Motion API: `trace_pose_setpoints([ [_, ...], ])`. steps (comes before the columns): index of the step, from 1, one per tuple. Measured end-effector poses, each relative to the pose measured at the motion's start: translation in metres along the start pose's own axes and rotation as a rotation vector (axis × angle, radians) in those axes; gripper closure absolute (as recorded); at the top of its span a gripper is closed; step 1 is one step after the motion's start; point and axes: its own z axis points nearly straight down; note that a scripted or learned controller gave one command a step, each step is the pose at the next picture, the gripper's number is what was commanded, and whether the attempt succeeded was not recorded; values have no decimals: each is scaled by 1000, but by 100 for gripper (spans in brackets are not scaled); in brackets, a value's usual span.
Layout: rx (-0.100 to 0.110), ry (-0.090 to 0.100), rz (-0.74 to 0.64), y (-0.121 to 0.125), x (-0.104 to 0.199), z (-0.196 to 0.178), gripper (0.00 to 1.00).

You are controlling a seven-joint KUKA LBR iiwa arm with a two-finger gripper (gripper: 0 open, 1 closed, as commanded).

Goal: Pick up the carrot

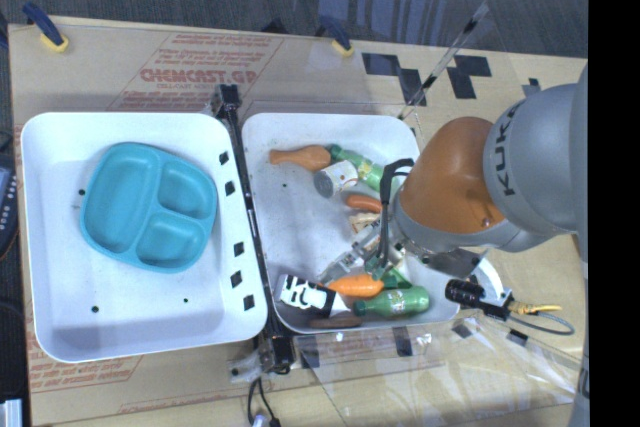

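**Tool low over the carrot in the right bin**

I see the carrot [357, 287] lying at the six o'clock edge of the right bin [262, 215], just beside a green bottle [392, 301] and a black-and-white item [305, 293]. My tool [378, 255] sits just above it, toward twelve o'clock; I cannot tell how it is set. A chicken drumstick [300, 156] lies toward twelve o'clock. The left bin [50, 245] holds a blue divided plate [148, 205].

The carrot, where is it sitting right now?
In the camera view the carrot lies near the front edge of the right bin, just left of a green bottle and right of a black-and-white item, directly under the gripper.
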Motion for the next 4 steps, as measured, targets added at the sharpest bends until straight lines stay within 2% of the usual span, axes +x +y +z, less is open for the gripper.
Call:
trace_pose_setpoints([
  [1,-13,-24,-217,12,8,6,0],
  [2,-21,-28,-483,13,4,5,0],
  [3,-1,14,-841,-5,0,0,0],
  [4,1,20,-696,-17,-14,-13,0],
])
